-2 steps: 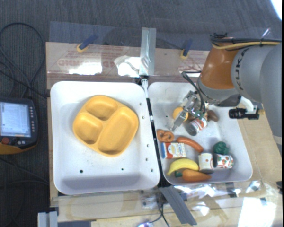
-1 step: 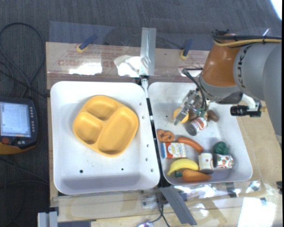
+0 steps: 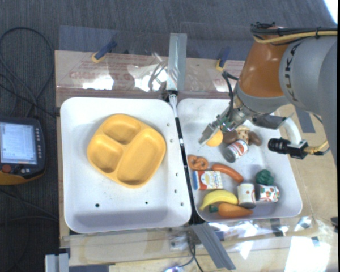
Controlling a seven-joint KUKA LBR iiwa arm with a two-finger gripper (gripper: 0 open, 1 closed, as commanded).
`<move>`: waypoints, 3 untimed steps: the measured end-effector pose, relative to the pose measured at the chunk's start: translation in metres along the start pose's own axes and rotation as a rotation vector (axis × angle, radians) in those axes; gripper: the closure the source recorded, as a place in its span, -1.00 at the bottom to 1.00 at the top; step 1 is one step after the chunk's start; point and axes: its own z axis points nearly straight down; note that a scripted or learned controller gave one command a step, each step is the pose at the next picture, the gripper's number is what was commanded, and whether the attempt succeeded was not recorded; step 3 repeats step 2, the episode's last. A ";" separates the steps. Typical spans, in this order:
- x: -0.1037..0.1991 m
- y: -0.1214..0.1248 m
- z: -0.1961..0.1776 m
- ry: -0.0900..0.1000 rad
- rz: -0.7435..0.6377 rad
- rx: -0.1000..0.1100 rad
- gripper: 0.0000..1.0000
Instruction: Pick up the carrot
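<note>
The carrot (image 3: 236, 211), orange with a dark green end, lies at the front edge of the right bin (image 3: 289, 205), just below a banana (image 3: 218, 198). My gripper (image 3: 215, 131) hangs over the back part of the same bin, well behind the carrot. It is right at a small yellow fruit (image 3: 215, 139). The grey and orange arm comes down to it from the upper right.
The right bin also holds a tin (image 3: 236, 149), a pretzel (image 3: 197, 162), a red sausage (image 3: 228, 171), a small carton (image 3: 210, 180), a green piece (image 3: 264, 176) and two cups (image 3: 259, 193). A yellow divided plate (image 3: 126, 149) sits in the left bin (image 3: 79, 208).
</note>
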 end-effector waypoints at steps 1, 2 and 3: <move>0.070 0.011 0.002 0.004 0.195 0.006 1.00; 0.111 0.083 0.003 0.003 0.263 0.006 1.00; 0.111 0.083 0.003 0.003 0.263 0.006 1.00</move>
